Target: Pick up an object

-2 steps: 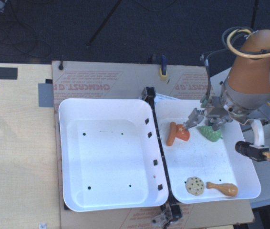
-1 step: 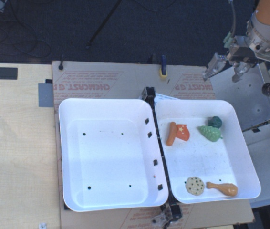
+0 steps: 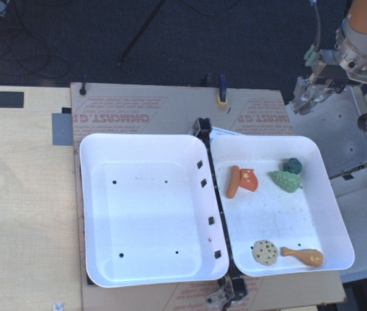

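The right bin (image 3: pixel 326 193) holds several toy foods. An orange carrot-like piece (image 3: pixel 233 182) lies beside a red-orange chunk (image 3: pixel 248 180) near the bin's left wall. A light green leafy piece (image 3: pixel 286 181) rests against a dark teal lump (image 3: pixel 292 166) at the upper right. Near the front lie a round speckled cookie (image 3: pixel 264 252) and a tan drumstick (image 3: pixel 303 256). My gripper (image 3: pixel 305 100) hangs well above and behind the right bin's far right corner, outside it, with nothing visibly held.
The left bin (image 3: pixel 93 206) sits beside the right one, joined by black clips along the shared walls (image 3: pixel 211 220). Both stand on a cardboard sheet (image 3: pixel 138 112). A blue and yellow clamp (image 3: pixel 222 91) stands at the back edge. Cables cross the dark floor behind.
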Available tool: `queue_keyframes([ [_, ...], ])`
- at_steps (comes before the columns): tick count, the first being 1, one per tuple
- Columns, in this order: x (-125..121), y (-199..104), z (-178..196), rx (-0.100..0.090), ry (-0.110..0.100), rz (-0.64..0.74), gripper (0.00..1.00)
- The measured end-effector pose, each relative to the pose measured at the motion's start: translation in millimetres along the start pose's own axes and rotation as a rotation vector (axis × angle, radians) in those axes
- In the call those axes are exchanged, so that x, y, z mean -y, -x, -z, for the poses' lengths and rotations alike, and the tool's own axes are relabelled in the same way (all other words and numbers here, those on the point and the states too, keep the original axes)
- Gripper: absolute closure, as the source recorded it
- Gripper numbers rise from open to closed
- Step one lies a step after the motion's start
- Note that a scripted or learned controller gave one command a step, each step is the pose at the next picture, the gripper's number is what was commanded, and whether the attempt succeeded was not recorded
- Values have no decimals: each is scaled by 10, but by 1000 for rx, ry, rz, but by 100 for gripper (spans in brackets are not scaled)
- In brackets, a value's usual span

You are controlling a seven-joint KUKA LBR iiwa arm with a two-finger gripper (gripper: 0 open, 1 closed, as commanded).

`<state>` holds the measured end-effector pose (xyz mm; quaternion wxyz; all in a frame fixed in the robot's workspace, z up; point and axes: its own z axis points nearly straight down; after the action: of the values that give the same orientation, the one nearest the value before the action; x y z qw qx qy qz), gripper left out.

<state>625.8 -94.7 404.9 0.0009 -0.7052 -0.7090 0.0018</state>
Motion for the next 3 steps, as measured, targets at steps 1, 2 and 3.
queue_keyframes([
  [1, 578, 1126, 335, 3, 4, -16, 100],
  [2, 396, 407, 895, -1, 8, 1, 100],
  [3, 37, -244, 1352, -2, 7, 2, 100],
])
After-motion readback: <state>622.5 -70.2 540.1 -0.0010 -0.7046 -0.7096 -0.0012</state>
